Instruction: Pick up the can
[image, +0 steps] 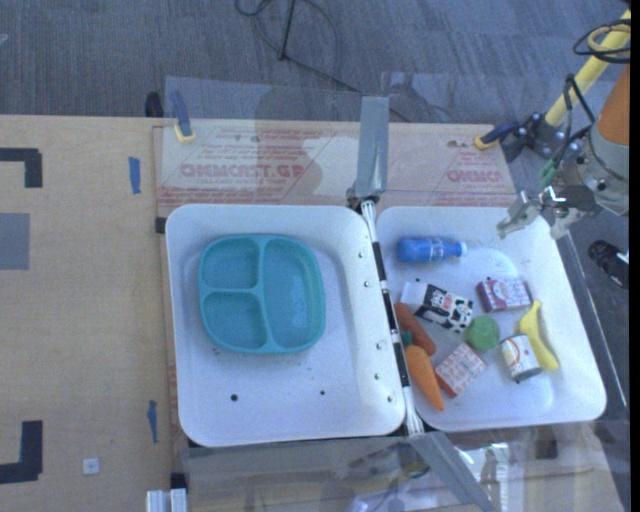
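Observation:
The can (519, 357) is small, with a white and red label. It lies in the right bin (575, 395) near the front right, touching the yellow banana (539, 335). My gripper (534, 218) hangs over the bin's far right corner, well behind the can. Its fingers are spread open with nothing between them.
The right bin also holds a blue bottle (429, 249), a black-and-white carton (441, 306), a maroon box (503, 294), a green ball (483, 332), a pink box (460, 369), a carrot (423, 377) and a sausage (414, 328). A teal divided plate (262, 293) lies in the left bin (290, 405).

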